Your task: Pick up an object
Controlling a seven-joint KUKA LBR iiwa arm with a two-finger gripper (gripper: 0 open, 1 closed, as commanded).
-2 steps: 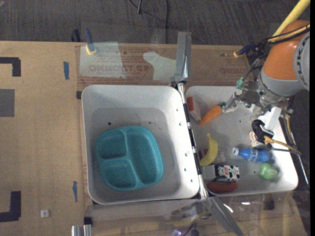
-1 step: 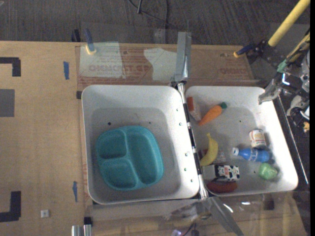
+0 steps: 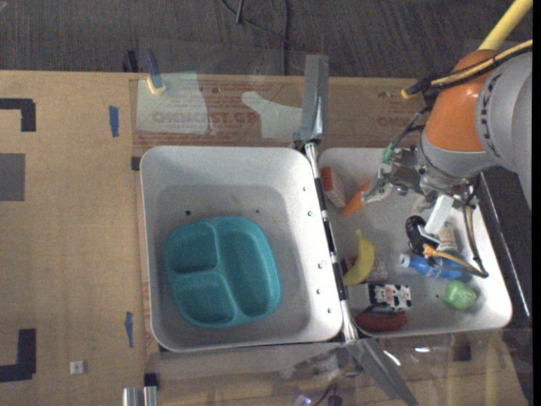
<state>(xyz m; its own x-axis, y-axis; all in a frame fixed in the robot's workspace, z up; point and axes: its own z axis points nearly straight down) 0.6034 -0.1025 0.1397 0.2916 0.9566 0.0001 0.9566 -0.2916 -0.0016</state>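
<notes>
I see a yellow banana (image 3: pixel 361 259) lying curved at the right bin's (image 3: pixel 499 307) left wall, an orange carrot (image 3: pixel 356 200) beyond it, and a green cup (image 3: pixel 461 294) near the right.

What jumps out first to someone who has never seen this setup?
Probably the teal divided plate lying alone in the left bin. Next, the grey arm with its orange band reaching in from the right over the right bin, where small things lie scattered: a yellow banana, a green object, a blue tube.
</notes>
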